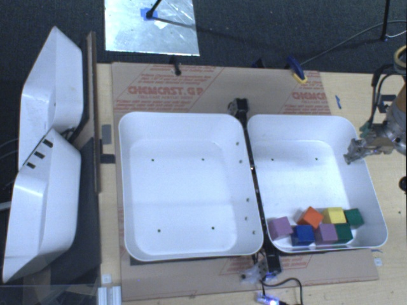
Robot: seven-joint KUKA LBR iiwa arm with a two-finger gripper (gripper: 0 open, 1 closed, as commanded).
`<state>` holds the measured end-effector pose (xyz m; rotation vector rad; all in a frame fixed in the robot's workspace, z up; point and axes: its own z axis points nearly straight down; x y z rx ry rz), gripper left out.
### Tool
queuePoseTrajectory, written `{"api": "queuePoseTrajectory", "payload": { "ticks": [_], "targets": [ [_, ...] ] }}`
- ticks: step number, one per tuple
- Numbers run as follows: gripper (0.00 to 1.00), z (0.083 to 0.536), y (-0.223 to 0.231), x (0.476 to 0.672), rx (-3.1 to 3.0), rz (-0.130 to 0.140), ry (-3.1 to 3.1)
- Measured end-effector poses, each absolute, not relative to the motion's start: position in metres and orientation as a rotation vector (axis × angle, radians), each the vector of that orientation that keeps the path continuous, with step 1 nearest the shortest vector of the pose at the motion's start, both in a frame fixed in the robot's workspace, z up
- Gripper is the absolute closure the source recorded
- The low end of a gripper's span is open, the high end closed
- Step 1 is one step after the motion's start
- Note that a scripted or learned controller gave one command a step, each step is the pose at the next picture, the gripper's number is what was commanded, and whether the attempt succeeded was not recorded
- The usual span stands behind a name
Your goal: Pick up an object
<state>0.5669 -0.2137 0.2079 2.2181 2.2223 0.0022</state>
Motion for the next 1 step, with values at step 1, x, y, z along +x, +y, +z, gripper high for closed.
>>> {"api": "queuePoseTrajectory", "payload": {
  "ticks": [1],
  "targets": [
    [1.00,0.2507,-0.1548,0.5602,2.213,0.005,2.225]
  ]
}}
